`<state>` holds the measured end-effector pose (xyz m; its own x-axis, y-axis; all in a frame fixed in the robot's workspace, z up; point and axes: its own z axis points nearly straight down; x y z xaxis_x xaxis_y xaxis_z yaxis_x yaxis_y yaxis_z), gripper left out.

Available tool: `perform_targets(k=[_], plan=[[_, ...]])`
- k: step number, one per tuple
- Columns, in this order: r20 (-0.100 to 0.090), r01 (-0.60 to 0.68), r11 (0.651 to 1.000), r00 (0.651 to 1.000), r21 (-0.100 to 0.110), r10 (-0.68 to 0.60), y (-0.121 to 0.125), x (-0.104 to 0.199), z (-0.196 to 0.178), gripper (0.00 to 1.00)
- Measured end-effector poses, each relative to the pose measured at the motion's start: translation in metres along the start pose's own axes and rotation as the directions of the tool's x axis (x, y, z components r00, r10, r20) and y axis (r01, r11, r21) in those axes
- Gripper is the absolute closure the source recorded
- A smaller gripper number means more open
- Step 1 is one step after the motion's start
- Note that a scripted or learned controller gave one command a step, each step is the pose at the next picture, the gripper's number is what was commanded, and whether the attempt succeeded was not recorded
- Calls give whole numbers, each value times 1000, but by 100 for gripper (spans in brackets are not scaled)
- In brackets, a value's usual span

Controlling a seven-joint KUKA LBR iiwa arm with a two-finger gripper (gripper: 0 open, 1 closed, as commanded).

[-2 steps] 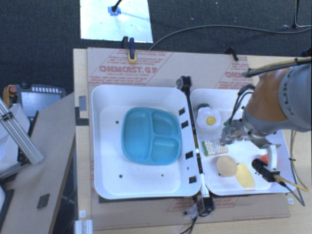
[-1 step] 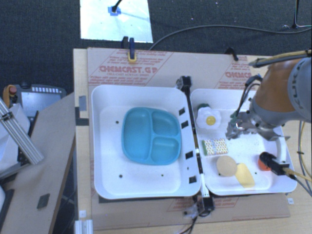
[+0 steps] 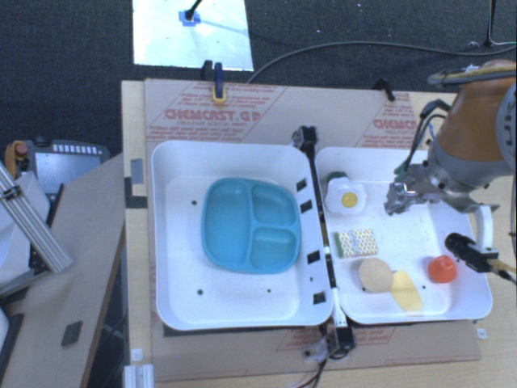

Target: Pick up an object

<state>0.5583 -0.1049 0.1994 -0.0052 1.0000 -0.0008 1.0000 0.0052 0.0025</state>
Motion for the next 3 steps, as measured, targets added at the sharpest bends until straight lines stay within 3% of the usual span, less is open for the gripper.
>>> perform_targets(k=[1,3], plan=[[-1,0,1000,1000,4,0,2,0,-17,100],[-3,5,1000,1000,7,-5,14,103,2,100]])
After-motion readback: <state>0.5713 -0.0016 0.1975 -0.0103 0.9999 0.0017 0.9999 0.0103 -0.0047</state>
